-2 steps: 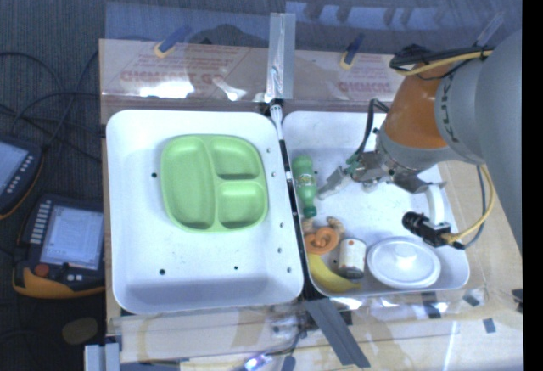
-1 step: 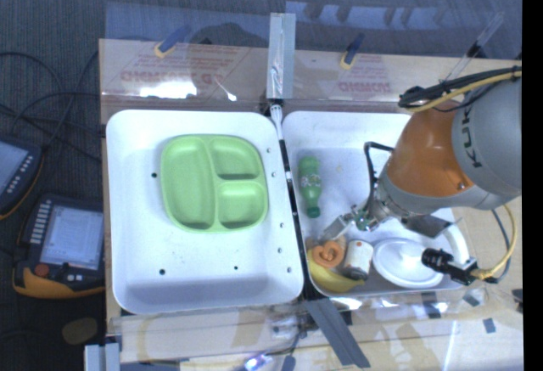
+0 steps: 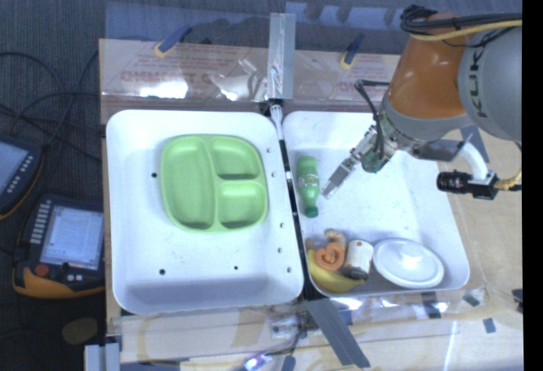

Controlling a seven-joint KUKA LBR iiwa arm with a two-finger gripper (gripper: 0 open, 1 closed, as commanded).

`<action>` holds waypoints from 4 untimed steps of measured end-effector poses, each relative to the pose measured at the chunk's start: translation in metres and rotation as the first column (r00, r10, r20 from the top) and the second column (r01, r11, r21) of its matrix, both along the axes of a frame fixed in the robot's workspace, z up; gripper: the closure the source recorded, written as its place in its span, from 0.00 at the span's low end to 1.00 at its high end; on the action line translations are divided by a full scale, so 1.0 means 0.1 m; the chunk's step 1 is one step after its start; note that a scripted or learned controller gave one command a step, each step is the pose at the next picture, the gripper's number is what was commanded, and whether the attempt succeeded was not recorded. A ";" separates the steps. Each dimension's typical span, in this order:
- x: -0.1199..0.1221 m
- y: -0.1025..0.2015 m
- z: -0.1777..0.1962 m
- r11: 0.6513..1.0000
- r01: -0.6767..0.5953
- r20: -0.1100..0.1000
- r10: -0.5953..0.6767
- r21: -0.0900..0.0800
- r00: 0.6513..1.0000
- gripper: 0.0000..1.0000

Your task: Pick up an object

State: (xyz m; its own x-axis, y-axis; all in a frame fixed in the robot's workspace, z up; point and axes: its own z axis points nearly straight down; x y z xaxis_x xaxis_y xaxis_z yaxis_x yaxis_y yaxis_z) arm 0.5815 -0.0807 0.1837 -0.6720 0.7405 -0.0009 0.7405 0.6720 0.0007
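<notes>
The gripper (image 3: 333, 182) hangs over the middle of the right bin (image 3: 428, 199), slanting down to the left from the orange-banded wrist. Nothing shows between its fingers. A small green bottle (image 3: 307, 184) lies just left of the fingertips, against the bin's left wall. Along the front of the right bin sit a yellow banana (image 3: 331, 279), an orange ring-shaped piece (image 3: 332, 255), a small white cylinder (image 3: 360, 258) and a white round lid (image 3: 409, 262). In the left bin (image 3: 136, 267) lies a green divided plate (image 3: 215, 182).
A divider wall (image 3: 287, 191) runs between the two bins. A clear plastic sheet with blue clips stands behind them. A tablet and cables lie on the floor at far left. Bare white floor shows in the right bin's middle and right.
</notes>
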 end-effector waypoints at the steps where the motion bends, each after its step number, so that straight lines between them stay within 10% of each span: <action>1: -0.47 0.08 0.00 0.997 0.073 -0.003 -0.073 0.001 0.997 0.00; 2: -0.98 0.18 0.00 0.997 0.075 -0.003 -0.075 -0.001 0.997 0.00; 3: -0.98 -0.19 -0.43 0.983 0.182 -0.004 -0.182 0.000 0.983 0.00; 4: -0.76 0.34 -0.01 1.000 -0.018 -0.002 0.018 0.000 1.000 0.00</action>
State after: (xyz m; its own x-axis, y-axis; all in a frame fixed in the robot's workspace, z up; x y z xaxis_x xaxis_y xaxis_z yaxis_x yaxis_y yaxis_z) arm 0.5056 -0.0470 0.1832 -0.6856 0.7280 0.0007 0.7280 0.6856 -0.0011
